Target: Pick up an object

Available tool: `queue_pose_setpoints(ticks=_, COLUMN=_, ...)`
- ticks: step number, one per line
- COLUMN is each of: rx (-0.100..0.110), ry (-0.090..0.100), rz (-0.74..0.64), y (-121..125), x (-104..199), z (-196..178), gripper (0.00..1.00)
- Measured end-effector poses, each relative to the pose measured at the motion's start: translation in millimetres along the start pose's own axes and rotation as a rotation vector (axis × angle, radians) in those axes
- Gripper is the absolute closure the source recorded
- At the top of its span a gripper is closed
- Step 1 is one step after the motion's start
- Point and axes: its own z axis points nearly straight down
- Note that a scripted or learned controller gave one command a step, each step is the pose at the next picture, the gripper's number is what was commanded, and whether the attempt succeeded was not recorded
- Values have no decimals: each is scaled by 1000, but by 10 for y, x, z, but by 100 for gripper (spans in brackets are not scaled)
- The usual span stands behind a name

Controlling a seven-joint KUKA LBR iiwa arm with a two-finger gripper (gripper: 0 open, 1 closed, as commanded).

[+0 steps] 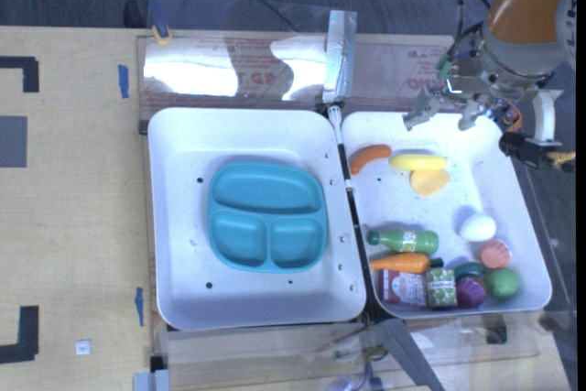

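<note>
My gripper (pixel 444 115) hangs over the far edge of the right bin (pixel 528 224), open, with nothing between its fingers (pixel 417 117). Below it in the bin lie an orange sausage (pixel 369 157), a yellow banana (pixel 419 163) and an orange-yellow round piece (pixel 429 183). Nearer the front are a white egg (pixel 477 227), a green bottle (pixel 404 240), a carrot (pixel 399 263), a pink-red fruit (pixel 495 254), a red packet (pixel 402 287), a green box (pixel 441 287), a purple piece (pixel 471 292) and a green ball (pixel 503 284).
The left bin (pixel 174 197) holds a teal divided plate (pixel 267 215). A shiny strip and an upright metal post (pixel 339 55) stand behind the bins. The arm's orange band (pixel 536 5) is at the upper right, with black cables around it.
</note>
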Motion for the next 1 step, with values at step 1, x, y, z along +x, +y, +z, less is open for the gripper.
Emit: queue_pose_setpoints(ticks=1, rx=2, ry=-1, rz=38, y=-535, x=-369, z=1567, gripper=0)
